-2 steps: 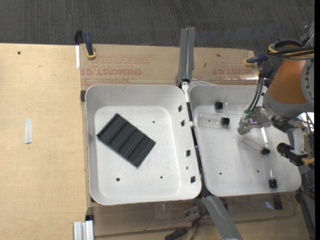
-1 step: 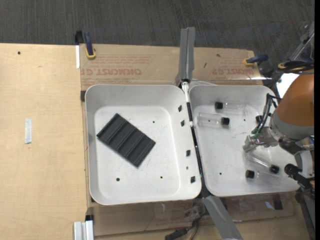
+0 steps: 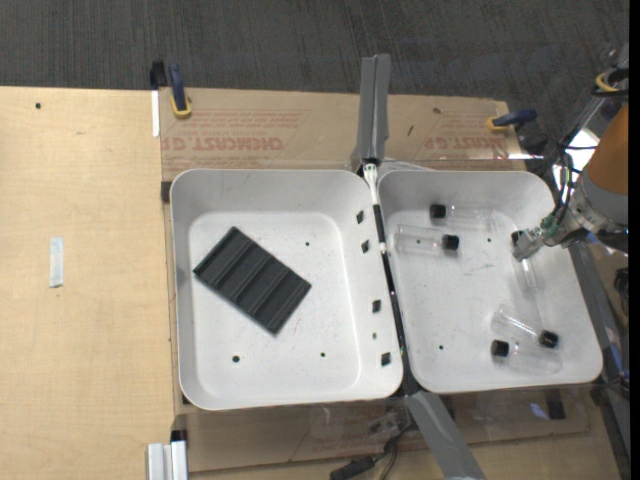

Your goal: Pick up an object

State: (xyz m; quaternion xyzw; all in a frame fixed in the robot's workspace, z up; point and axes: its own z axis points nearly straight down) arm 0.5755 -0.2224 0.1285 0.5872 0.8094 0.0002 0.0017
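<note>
In the left bin [image 3: 190,268] lies a dark ribbed rectangular block [image 3: 251,279], turned at an angle. The right bin [image 3: 480,378] holds several clear tubes with black caps: one cap [image 3: 437,211] near the back, a tube [image 3: 425,240] left of centre, and two capped tubes [image 3: 500,348] [image 3: 547,339] at the front right. My gripper [image 3: 524,243] hangs low over the right side of the right bin, just above another clear tube [image 3: 527,276]. The grey arm with its orange band [image 3: 612,163] comes in from the right edge.
A grey divider post [image 3: 374,108] stands between the bins at the back. Blue and orange clamps [image 3: 176,93] [image 3: 510,121] hold cardboard behind the bins. A tan bench top [image 3: 80,268] lies to the left.
</note>
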